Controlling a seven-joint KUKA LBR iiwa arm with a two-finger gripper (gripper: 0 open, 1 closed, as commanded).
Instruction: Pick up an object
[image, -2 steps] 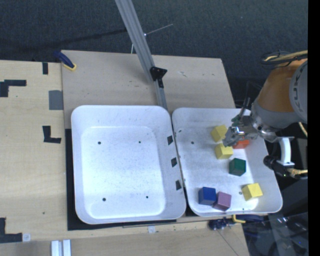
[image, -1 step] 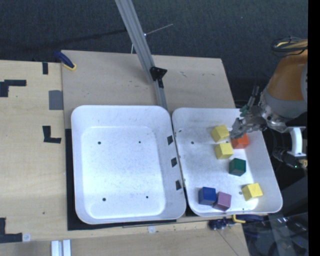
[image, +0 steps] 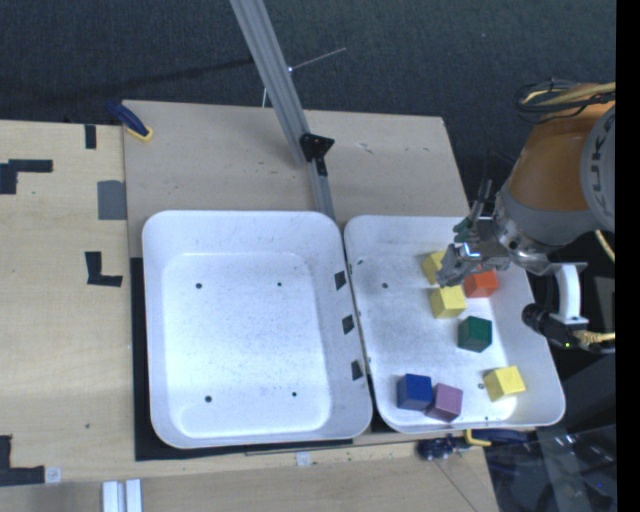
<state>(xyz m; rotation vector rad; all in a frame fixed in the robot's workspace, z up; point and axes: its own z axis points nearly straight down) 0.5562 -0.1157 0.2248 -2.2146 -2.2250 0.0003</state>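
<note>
- The worktop (image: 250, 170) fills most of the frame, carrying two white bins side by side on a dark mat.
- The left bin (image: 160, 250) sits at centre-left.
- The right bin (image: 385, 390) sits at centre-right and holds all the blocks.
- The arm (image: 560, 170) comes in from the right edge, its orange band in the upper right of the frame.
- The hand (image: 462, 258) is down over the upper part of the right bin, among the upper blocks; whether it is apart or together cannot be told, and nothing can be seen clamped in it.
- A yellow block (image: 432, 266) lies just left of the hand, partly hidden by it.
- An orange block (image: 482, 283) lies just right of and below the hand.
- A second yellow block (image: 448, 301) lies just below the hand, near the orange one.
- A green block (image: 475, 333) sits below those, nearer the right wall of the bin.
- A third yellow block (image: 505, 381) rests near the lower right corner of the bin.
- A blue block (image: 414, 390) and a purple block (image: 446, 401) sit touching or nearly so by the bin's lower edge.
- A grey pole (image: 280, 80) slants from the top of the frame to a black clamp (image: 316, 147) above the bins.
- A blue-and-yellow clip (image: 130, 120) lies at the upper left corner of the worktop.
</note>
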